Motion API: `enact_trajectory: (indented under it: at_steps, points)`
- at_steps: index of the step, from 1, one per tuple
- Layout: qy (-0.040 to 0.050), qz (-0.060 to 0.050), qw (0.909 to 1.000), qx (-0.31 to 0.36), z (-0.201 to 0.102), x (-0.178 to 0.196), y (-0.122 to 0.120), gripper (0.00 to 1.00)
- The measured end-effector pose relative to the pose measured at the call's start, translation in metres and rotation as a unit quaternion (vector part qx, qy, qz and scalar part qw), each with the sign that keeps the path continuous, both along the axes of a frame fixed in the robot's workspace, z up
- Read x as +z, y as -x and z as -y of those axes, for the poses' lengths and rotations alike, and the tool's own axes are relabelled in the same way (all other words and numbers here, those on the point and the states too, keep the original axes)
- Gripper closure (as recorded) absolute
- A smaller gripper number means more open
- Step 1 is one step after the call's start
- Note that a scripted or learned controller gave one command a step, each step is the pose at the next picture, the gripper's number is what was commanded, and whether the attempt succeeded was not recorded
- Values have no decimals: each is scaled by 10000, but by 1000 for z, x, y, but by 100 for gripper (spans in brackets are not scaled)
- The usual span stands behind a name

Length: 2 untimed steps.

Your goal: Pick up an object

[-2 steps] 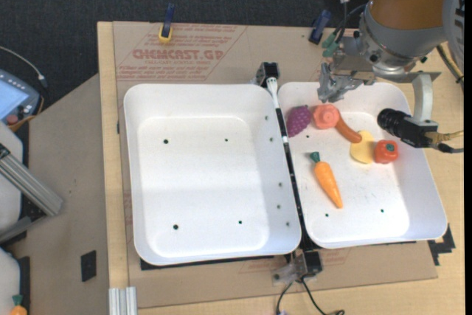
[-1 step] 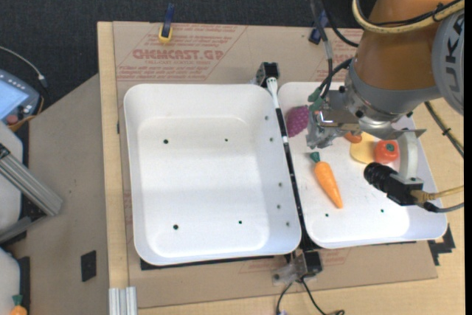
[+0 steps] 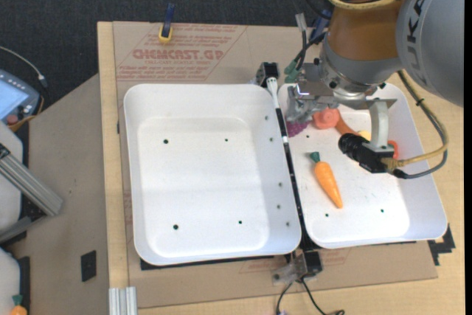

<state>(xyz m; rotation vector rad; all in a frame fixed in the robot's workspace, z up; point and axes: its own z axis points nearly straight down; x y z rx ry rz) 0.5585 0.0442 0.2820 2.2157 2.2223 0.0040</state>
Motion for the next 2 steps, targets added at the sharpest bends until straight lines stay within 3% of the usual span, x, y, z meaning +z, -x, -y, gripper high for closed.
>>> enact_trajectory:
  at_steps: [1, 2]
  points:
    - [5, -39, 10000, -57, 79, -5, 27, 100]
    - [-10, -49, 10000, -1, 35, -47, 15, 100]
